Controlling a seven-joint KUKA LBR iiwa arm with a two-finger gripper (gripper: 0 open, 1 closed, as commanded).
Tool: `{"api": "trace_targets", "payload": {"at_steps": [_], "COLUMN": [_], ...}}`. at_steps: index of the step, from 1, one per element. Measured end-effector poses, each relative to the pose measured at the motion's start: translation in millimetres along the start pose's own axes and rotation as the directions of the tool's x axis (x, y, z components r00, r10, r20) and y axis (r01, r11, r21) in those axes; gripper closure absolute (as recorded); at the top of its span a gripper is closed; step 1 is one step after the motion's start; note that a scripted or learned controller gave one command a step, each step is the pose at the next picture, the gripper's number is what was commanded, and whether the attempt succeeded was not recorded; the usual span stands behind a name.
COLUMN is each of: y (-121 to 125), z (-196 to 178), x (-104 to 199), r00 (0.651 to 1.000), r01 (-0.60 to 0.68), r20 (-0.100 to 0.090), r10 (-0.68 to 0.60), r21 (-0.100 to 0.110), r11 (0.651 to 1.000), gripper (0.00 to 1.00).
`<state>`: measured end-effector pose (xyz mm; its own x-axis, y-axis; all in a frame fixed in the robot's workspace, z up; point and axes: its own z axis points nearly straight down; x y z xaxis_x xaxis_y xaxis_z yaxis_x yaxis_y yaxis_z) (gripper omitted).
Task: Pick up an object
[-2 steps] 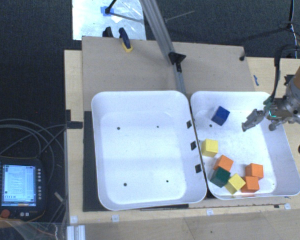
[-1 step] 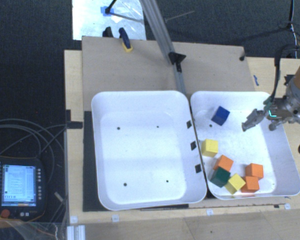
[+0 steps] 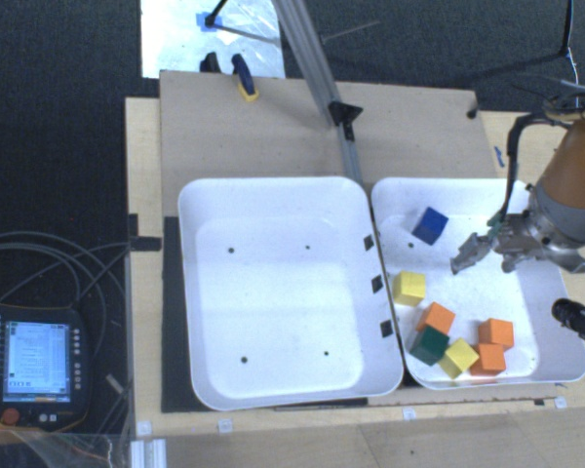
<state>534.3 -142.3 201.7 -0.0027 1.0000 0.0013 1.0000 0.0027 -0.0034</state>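
The right bin [image 3: 473, 185] holds several cubes. A blue cube [image 3: 430, 224] lies near its back left. A yellow cube [image 3: 409, 288] sits by the left wall. Along the front cluster an orange cube [image 3: 437, 317], a green cube [image 3: 430, 343], a second yellow cube [image 3: 459, 356] and two more orange cubes [image 3: 496, 333] [image 3: 487, 360]. My gripper [image 3: 484, 264] hangs over the bin's middle, right of the blue cube and above the cluster. It is open with nothing between its fingers.
The left bin [image 3: 273, 291] stands beside the right one, sharing a divider with black clips [image 3: 375, 283]. A slanted grey pole [image 3: 312, 52] crosses the back of the bench. A teach pendant [image 3: 34, 364] and cables lie off the bench at the left.
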Motion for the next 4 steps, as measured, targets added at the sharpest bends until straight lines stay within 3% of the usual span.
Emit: {"api": "trace_targets", "payload": {"at_steps": [2, 3, 4], "y": [-0.9, 0.9, -6.1], "z": [93.8, 80.1, 31.8], "x": [-1.2, -1.6, -1.0], "r00": [1.0, 1.0, 1.0], "r01": [0.0, 0.002, 0.001], "r20": [0.0, 0.002, 0.003], "r10": [0.0, -0.002, -0.001], "r21": [0.0, -0.007, -0.01], "r11": [1.0, 1.0, 1.0], "gripper": [0.0, 1.0, 1.0]}}
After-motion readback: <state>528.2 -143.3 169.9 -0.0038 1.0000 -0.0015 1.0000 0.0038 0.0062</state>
